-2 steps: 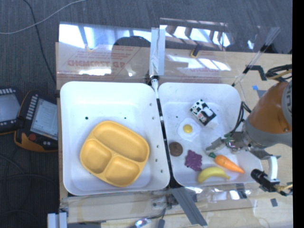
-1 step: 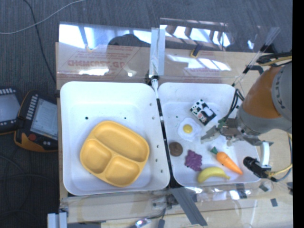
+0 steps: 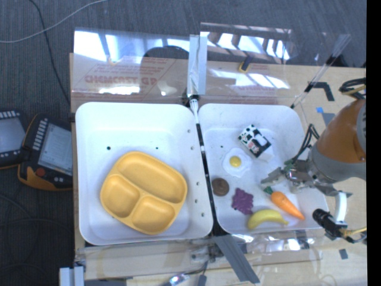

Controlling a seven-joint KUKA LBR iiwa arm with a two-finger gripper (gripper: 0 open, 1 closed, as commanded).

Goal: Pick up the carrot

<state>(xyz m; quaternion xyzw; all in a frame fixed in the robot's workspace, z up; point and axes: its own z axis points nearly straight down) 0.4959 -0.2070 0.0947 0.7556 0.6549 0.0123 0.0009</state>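
Lying in the right bin [image 3: 280, 113], the carrot [image 3: 286, 204] sits near that bin's right wall and toward its front edge, tip pointing front-right, green end up-left. Banana [image 3: 267, 219] is just beside it at the front, almost touching the front rim. Purple grape bunch [image 3: 241, 201] and brown cookie [image 3: 221, 186] lie left of the carrot; fried egg [image 3: 236, 162] and black-and-white block [image 3: 255, 141] further back. Open floor in the bin's back-left part. Left bin [image 3: 119, 119] holds a yellow divided plate [image 3: 143, 191], bare floor around its back half. Arm comes in over the right wall, orange band [image 3: 348, 137] above the wrist. Gripper [image 3: 275, 179] points left, low, just above the carrot's green end; fingers apart, nothing between them.
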